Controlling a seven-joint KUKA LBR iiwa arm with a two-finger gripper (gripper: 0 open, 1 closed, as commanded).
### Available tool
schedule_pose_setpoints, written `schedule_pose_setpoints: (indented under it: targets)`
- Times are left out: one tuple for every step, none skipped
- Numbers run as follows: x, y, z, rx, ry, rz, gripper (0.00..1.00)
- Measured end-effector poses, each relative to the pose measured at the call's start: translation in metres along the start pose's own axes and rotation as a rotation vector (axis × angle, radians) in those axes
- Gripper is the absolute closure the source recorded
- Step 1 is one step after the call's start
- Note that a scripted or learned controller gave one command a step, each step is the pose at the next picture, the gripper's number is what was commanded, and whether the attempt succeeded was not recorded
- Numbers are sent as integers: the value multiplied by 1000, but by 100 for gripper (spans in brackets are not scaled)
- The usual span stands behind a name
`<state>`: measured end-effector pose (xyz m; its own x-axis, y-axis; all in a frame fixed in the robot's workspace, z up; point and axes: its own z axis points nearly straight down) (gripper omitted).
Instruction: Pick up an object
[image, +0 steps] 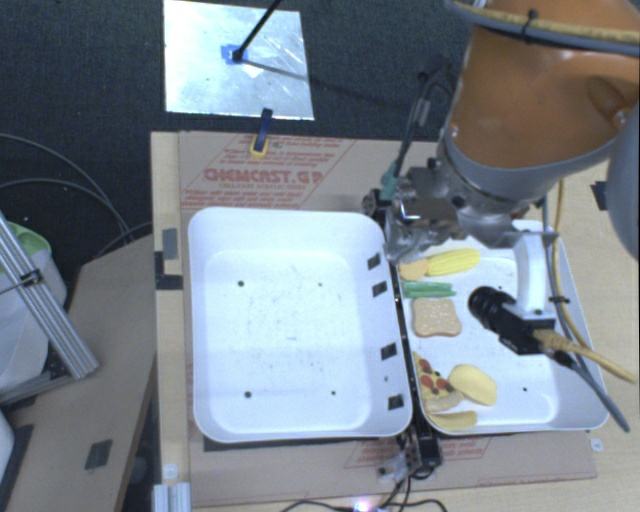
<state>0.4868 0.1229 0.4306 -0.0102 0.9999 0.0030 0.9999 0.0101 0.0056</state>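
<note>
The right bin (540, 400) holds several toy foods. A yellow corn cob (451, 263) and a small tan piece (413, 270) lie at its far left, with a green bean pod (428, 290) just below them. A bread slice (436, 318) sits mid-left. Toward the front lie a pizza slice (431, 381), a yellow lemon-like piece (474, 384) and a banana (455, 420). My gripper (404, 232) hangs over the bin's far left corner, just above the tan piece and the corn. The big grey and orange arm hides the bin's far side.
The left white bin (290, 320) lies beside the right one, and the two share a wall with black clips (392, 350). A black fitting with a yellow cable (508, 320) hangs over the right bin's middle. Both bins rest on cardboard (260, 175).
</note>
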Motion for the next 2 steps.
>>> schedule_pose_setpoints:
  targets:
    - [35,0,1,3,-1,3,100]
    - [33,1,-10,0,-1,-2,100]
